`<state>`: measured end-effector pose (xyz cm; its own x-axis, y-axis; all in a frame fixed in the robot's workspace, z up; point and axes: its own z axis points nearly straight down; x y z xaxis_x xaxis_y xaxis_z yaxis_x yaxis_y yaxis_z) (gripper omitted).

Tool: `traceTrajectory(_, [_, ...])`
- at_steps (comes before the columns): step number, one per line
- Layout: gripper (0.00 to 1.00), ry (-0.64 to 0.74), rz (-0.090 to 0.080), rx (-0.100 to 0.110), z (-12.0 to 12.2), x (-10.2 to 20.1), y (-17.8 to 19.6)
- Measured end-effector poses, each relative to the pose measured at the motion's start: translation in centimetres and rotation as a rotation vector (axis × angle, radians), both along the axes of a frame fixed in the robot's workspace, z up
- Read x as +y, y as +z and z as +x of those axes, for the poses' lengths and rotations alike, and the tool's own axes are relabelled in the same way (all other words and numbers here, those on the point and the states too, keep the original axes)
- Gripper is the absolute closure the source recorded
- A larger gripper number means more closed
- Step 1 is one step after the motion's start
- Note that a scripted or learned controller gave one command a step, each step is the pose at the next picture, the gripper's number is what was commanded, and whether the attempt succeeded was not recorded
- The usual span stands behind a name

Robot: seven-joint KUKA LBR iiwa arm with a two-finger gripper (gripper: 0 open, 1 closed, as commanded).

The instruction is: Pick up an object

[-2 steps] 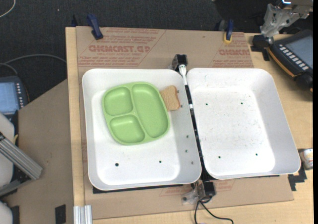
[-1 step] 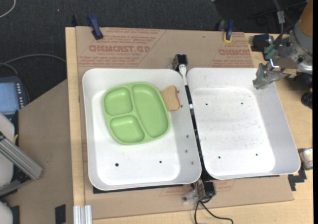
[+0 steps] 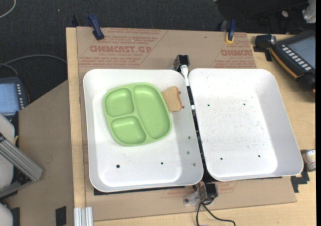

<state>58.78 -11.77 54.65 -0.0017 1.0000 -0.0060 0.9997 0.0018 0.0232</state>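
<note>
A light green plate with three compartments point(image 3: 137, 114) lies in the left white bin point(image 3: 135, 172), toward its back. A tan, bread-like flat piece point(image 3: 173, 99) rests right beside the plate's right rim, near the bin's right wall. It touches or slightly overlaps the plate's edge.
The right white bin point(image 3: 246, 130) sits beside the left one, with only dark specks on its floor. Both bins rest on a brown cardboard-covered bench point(image 3: 150, 44). A tablet-like device point(image 3: 296, 57) lies at the far right. Blue and yellow clamps hold the board's back edge.
</note>
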Motion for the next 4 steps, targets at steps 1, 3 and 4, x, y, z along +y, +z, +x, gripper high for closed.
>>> traceTrajectory(1, [1.0, -0.002, 0.008, 0.03, -7.6, 1.6, -5.8])
traceTrajectory(3, [1.0, 0.005, 0.009, 0.031, -10.8, 9.7, -22.0])
traceTrajectory(4, [1.0, 0.011, 0.009, 0.02, -8.7, 20.0, -20.7])
